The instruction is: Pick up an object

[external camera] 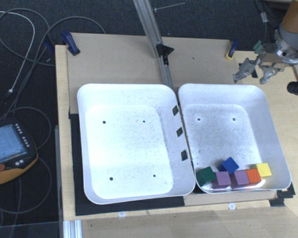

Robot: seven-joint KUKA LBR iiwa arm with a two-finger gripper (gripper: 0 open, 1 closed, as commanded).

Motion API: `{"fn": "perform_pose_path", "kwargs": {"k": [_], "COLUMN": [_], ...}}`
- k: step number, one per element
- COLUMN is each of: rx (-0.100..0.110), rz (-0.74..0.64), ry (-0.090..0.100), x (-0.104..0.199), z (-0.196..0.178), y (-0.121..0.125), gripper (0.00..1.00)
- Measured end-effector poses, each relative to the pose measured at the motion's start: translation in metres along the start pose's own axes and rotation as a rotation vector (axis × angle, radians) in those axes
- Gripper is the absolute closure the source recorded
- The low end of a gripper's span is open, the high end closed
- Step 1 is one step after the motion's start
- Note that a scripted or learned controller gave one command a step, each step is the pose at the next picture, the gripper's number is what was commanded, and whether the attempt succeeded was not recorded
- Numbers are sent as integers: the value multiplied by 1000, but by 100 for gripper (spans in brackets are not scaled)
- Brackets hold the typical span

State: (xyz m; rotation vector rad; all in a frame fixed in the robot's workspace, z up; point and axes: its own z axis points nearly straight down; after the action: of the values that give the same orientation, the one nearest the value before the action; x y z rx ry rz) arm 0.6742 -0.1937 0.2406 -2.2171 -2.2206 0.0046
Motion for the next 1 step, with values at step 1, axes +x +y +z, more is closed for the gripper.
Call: {"fn": "perform_pose_path", "kwargs": {"k": [1], "rx": [6], "rz": [0], "ry": [3], "x": [14], "z": [113], "y": [3], "gripper": [0]}}
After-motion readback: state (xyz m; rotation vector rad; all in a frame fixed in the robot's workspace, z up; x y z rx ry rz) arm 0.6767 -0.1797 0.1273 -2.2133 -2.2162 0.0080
